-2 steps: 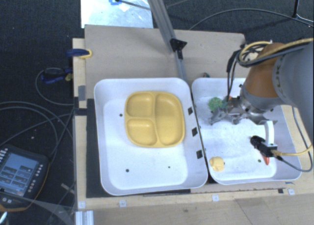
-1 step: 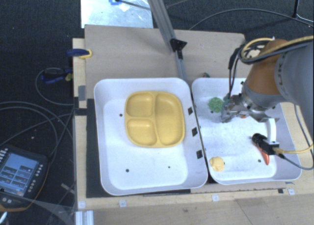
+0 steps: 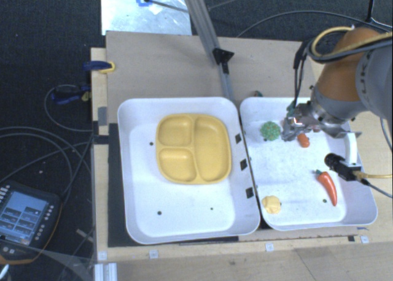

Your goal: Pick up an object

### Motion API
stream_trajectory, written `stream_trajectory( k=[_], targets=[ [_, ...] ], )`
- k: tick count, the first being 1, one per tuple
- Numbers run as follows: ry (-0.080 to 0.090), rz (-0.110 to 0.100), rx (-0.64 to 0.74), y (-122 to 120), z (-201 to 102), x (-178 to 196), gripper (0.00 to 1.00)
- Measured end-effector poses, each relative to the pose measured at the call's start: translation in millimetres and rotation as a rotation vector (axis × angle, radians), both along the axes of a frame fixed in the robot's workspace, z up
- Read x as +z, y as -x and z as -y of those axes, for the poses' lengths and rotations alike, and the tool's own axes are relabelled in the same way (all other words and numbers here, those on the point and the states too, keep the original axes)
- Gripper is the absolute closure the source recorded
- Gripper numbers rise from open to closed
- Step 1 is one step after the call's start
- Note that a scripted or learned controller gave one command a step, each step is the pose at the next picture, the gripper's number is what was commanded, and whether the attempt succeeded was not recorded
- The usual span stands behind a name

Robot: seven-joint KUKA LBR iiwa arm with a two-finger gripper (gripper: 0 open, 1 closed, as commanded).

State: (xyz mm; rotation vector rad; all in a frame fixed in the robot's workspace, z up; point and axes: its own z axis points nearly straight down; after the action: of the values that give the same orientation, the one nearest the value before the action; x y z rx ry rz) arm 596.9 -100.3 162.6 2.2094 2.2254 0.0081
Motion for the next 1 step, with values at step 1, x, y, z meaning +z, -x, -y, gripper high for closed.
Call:
stream_trajectory(
  k=[1],
  targets=[
    [0.000, -0.001, 0.000, -8.4, -1.6, 46.4, 1.00]
  ],
)
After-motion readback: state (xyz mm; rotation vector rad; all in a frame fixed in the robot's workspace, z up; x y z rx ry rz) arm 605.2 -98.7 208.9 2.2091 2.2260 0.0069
